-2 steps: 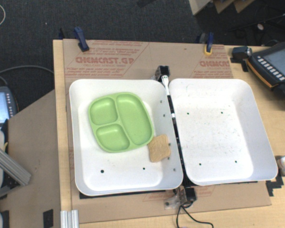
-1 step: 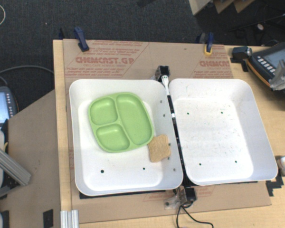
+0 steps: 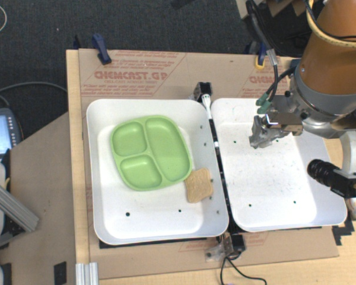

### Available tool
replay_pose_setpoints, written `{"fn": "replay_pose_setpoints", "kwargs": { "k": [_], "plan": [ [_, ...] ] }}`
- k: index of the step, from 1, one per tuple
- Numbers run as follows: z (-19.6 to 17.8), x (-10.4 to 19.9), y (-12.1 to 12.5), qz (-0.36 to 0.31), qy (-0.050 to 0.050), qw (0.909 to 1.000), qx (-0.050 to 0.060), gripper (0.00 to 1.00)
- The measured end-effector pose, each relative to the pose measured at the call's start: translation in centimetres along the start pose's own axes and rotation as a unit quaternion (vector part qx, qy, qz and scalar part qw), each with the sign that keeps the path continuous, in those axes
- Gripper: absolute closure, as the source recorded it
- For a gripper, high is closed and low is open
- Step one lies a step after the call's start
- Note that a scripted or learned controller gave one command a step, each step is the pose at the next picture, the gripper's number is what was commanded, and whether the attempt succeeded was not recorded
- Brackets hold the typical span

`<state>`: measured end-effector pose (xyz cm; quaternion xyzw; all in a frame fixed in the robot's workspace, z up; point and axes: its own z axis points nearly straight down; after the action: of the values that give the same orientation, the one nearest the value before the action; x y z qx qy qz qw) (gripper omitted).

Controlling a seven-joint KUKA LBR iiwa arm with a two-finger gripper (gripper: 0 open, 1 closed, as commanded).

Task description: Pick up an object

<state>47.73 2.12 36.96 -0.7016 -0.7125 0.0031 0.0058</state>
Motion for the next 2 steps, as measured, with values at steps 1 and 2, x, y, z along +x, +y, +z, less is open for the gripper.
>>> {"fn": "replay_pose_setpoints", "kwargs": {
  "k": [1,2],
  "plan": [
    [-0.9,5.2,0.3,0.004,-0.001,1.0,-0.007,1.0],
    [-5.6,5.9,0.3,0.006,-0.001,0.9999,-0.01,1.0]
  ]
}}
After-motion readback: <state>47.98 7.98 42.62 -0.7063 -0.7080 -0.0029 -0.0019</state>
